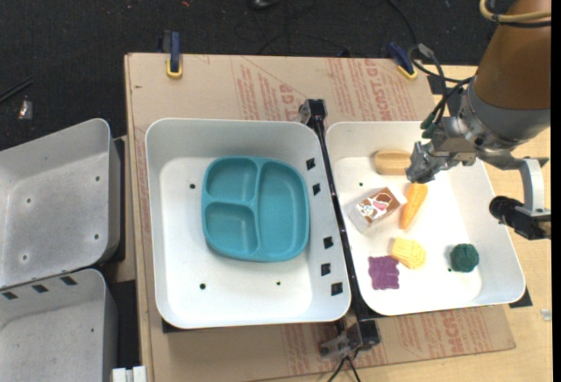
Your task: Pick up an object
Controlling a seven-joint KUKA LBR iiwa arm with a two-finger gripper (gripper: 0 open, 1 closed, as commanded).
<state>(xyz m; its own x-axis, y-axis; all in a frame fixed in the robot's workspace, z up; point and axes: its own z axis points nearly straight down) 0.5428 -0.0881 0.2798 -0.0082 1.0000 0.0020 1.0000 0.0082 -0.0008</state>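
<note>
step: grab carrot [413,204] | pincer [422,168] just above carrot top; cannot tell open or closed | tip: drop straight, squeeze middle; mind bun [392,162] beside carrot

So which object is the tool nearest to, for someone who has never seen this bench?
Take the right-hand white bin, the one holding the small toys. Just below the tool lies an orange carrot, slanted, beside a small printed packet. It is the only long, tapered orange piece; its neighbours are tan, yellow, purple and green.
</note>
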